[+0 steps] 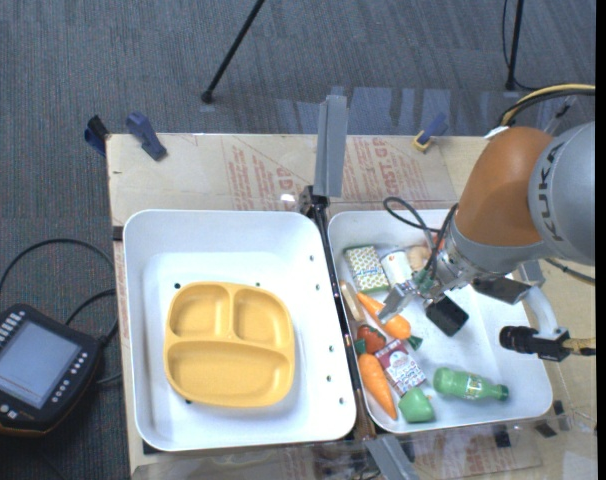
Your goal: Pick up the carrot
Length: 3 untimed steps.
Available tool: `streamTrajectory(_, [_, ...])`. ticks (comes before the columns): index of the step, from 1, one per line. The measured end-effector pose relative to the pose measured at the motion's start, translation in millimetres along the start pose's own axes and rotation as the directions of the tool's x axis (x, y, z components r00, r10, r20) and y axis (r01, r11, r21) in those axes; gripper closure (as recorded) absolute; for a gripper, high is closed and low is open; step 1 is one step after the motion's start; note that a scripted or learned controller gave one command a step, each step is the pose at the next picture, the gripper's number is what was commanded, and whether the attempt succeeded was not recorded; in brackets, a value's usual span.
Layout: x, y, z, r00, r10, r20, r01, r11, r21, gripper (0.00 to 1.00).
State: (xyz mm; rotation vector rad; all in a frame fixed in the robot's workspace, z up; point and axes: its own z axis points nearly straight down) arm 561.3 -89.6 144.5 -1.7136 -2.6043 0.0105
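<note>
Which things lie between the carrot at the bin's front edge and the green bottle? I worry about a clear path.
In the camera view, between the carrot and the green bottle lie a red-labelled packet and a small green piece.

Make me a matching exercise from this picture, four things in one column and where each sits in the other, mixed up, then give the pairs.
1. yellow divided plate
2. green bottle
3. gripper
4. handheld screen

A. over the right bin's carrots
B. on the floor, left of the bench
C. in the left bin
D. lying in the right bin's near corner

Pairs: 1-C, 2-D, 3-A, 4-B
</note>
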Motion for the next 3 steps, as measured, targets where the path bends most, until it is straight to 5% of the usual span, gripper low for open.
streamTrajectory(1, [4,-17,62,0.999,0.053,0.010,-0.052,0.999,-0.010,0.00])
streamTrajectory(2, [3,-18,52,0.998,0.057,0.007,-0.057,0.998,-0.009,1.00])
streamTrajectory(3, [-1,30,-46,1.000,-0.021,0.018,0.021,1.000,-0.023,1.00])
